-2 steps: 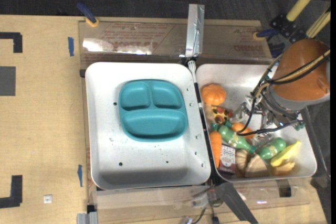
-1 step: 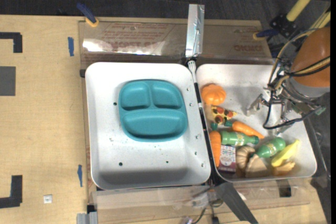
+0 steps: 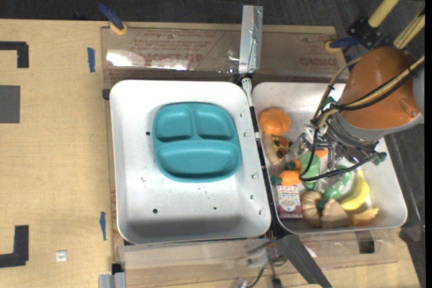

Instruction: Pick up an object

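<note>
A: What is there to pick from?

B: A heap of toy food in the right bin (image 3: 395, 180). I count one round orange fruit (image 3: 274, 121) near the bin's upper left, a smaller orange piece (image 3: 289, 177) below it, a yellow banana (image 3: 358, 193) toward the lower right, a small red and white carton (image 3: 289, 199) against the left wall, and some tan, bread-like pieces (image 3: 322, 208) along the bottom. Green bits (image 3: 310, 164) sit in the middle; I cannot tell how many.

A: And the left bin (image 3: 128, 145)?

B: One teal tray (image 3: 196, 141) with three compartments, lying flat near the middle, well apart from every wall.

A: Where is the claw (image 3: 322, 153)?

B: Low over the heap in the right bin, among the green and orange pieces, with the arm (image 3: 378, 94) and its cables above it. Whether it is open, closed, or gripping anything, I cannot tell; wires and toys hide it.

A: Room to move?

B: Tight. The toys crowd the left and lower parts of the bin, the carton touching the wall beside the divider. The upper right floor is bare but sits under the arm. The two bins lie side by side on the table (image 3: 47, 145).
</note>
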Controlling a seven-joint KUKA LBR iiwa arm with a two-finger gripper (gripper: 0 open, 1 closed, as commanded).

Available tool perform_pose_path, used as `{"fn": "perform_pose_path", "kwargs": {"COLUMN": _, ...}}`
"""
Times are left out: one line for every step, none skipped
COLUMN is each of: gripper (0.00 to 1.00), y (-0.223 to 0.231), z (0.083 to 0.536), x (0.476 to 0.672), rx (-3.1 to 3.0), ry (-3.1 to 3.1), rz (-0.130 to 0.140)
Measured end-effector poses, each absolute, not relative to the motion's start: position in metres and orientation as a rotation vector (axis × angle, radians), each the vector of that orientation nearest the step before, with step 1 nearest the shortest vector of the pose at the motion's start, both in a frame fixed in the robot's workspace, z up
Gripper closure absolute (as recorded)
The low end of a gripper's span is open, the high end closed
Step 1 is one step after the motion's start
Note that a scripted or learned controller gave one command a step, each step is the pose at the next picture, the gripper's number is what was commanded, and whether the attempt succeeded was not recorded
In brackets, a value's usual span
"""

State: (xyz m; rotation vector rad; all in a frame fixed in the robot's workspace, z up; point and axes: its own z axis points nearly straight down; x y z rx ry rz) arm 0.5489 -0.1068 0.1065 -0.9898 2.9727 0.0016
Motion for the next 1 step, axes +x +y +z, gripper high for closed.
{"fn": "perform_pose_path", "kwargs": {"gripper": 0.0, "y": -0.1117, "z": 0.0897, "x": 0.5528, "rx": -0.952, "ry": 2.984, "rz": -0.004}}
